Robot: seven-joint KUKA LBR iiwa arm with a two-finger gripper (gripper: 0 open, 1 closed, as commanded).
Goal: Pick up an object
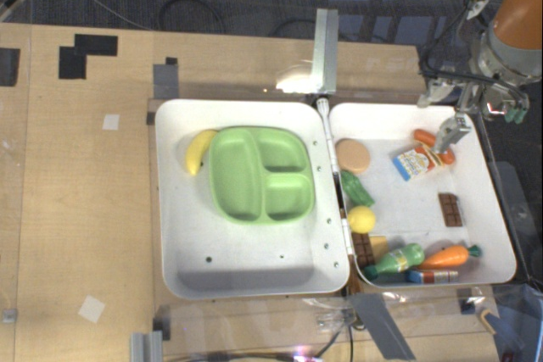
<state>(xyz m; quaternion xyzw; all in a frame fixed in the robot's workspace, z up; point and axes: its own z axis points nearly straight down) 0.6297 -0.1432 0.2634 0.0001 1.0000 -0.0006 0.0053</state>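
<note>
**Inspection: arm over rt bin, nothing seen in grip**

Camera view, from above at a slant. You'll find the arm (513,21) coming in at upper right, orange band showing above the wrist. Its gripper (452,134) hangs over the back rt part of the right bin (501,220). Fingers: too small and blurred here to call spread or closed; can't tell. No item is visibly between them.

Rt bin contents, as you see them:
- small carton (412,162) (blue, white and red), just left of and below the gripper tip; contact can't be judged.
- orange-red piece (433,146) beside the carton, partly under the gripper.
- tan round disc (353,155) near the back left corner.
- green pepper-like item (357,190) w/ a lemon (362,220) just below it, along the left wall.
- chocolate bar (450,209) alone towards the rt side.
- front edge: a second brown bar (363,248), green bottle (400,258), carrot (446,256) and a blue-red marker-like stick (433,275), all crowded together.

Left bin (182,267): green divided tray (260,174) in the middle; banana (198,151) touching the tray's left edge.
</note>
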